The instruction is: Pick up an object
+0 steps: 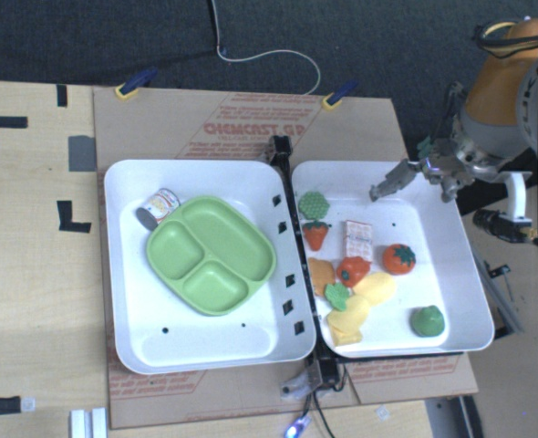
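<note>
Camera view: we see two white bins side by side on the bench (32, 272). The left bin (128, 336) holds a green plate (211, 254) with three compartments, and a small can (158, 206) lies just beside the plate's upper-left edge. The right bin (451, 272) holds the toy food: a green leafy piece (313, 204) with an orange carrot (315, 235) just below it, a small white carton (358, 240), a red pepper (353, 270), an orange-red tomato (398, 258), an orange piece (321, 275), yellow pieces (360, 304) near the front, and a green round thing (427, 320) in the front-right corner. The arm (501, 89) comes in from the right. The hand (386, 186) hangs over the bin's back part, above and well apart from the food. We cannot tell whether its fingers are spread or pressed together; nothing shows between them.
</note>
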You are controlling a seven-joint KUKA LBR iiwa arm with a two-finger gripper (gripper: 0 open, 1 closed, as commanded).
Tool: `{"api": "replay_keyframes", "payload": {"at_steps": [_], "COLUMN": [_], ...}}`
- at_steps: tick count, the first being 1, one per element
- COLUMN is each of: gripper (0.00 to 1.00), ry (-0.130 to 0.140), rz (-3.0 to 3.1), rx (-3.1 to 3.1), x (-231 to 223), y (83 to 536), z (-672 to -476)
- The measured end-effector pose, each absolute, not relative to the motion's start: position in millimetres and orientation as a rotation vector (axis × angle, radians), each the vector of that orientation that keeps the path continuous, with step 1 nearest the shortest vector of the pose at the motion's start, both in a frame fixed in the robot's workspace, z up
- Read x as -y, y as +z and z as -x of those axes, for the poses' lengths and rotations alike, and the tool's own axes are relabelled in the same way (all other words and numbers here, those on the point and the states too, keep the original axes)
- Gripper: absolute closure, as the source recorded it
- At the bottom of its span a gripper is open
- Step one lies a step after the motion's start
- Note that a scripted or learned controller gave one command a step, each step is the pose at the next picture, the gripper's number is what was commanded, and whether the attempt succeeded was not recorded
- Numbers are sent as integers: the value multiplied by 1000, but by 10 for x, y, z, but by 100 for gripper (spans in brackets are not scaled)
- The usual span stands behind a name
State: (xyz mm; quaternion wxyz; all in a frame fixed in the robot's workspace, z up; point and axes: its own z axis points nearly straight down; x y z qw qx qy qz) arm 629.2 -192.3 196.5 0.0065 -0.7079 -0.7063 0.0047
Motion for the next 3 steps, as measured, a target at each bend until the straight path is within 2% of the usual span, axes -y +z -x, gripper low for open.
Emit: {"api": "replay_keyframes", "payload": {"at_steps": [1,3], "gripper": [0,0], "ry": [2,6], "rz": [2219,2218], "rx": [2222,2221], "x": [1917,1967], "y": [2063,946], "z": [-6323,-6222]}}
